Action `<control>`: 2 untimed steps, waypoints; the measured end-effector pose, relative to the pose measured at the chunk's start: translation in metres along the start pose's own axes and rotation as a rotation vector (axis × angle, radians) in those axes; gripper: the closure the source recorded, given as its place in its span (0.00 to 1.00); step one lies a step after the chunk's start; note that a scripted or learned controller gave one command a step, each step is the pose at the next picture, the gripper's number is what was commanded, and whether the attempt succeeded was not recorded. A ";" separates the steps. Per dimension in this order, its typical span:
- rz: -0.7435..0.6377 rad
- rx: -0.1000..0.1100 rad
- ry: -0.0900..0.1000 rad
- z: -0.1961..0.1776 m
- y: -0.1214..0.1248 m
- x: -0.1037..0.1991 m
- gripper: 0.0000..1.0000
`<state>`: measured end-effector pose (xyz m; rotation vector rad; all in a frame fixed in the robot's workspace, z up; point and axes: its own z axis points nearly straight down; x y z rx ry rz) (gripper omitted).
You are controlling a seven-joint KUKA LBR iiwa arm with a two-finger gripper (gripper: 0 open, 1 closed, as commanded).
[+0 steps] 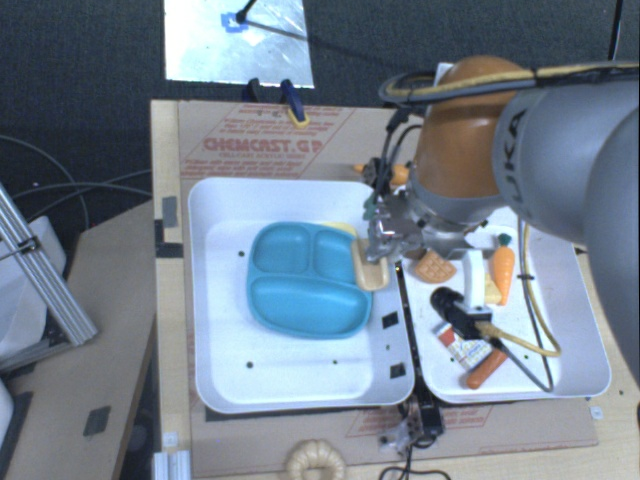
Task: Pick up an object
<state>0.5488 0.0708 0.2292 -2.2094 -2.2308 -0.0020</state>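
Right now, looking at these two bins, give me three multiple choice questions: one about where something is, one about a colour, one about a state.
1. Where does the divided plate lie?
A. in the left bin
B. in the right bin
C. on the bench outside the bins

2. What colour is that plate?
A. red
B. blue
C. green

3. How does the carrot lie?
A. on the floor of the right bin
B. on the plate
C. lifted in the air

Answers:
1 A: the plate rests on the floor of the left bin.
2 B: its surface is light blue.
3 A: it lies on the right bin, apart from the claw, which hangs over the plate's right edge.
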 end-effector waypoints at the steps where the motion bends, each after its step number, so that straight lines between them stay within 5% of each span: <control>1: 0.002 0.002 -0.001 0.014 -0.023 0.032 1.00; 2: 0.004 -0.002 -0.001 -0.005 -0.015 0.032 1.00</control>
